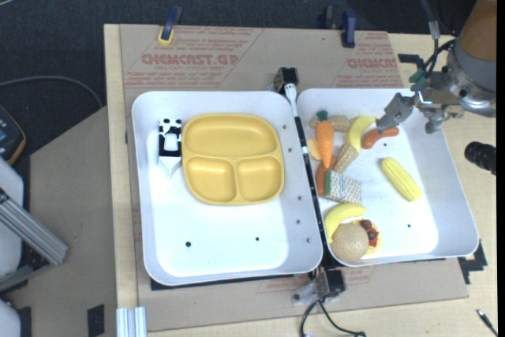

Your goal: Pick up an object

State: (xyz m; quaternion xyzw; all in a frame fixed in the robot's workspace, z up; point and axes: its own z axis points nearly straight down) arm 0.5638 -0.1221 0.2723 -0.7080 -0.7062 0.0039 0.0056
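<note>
Nearest to the camera, the front edge of the brown surface (237, 51) is seen, and two white bins are carried on it side by side. A yellow divided plate (233, 158) is laid in the left bin (150, 193), with a small black and white item (169, 140) just beside it. Toy food is gathered in the right bin (442, 209): a round bun (351, 242) at the near rim, a banana (345, 213) touching it, a corn cob (400, 178) lying apart, an orange carrot (324, 140) near the divide, and a small red sausage (379, 136).

The arm (481, 51) is reached in from the right, and the gripper (392, 116) is placed low over the far part of the right bin, just above the red sausage, perhaps touching it. Whether the gripper is spread or pressed together cannot be told, and no object is seen held in it.

The approach step is judged to be in hand, with the sausage as the likely target. For the next move, the gripper should be lowered around the sausage, closed on it, and then lifted straight up, so that the neighbouring yellow piece (359, 130) is not dragged.
</note>
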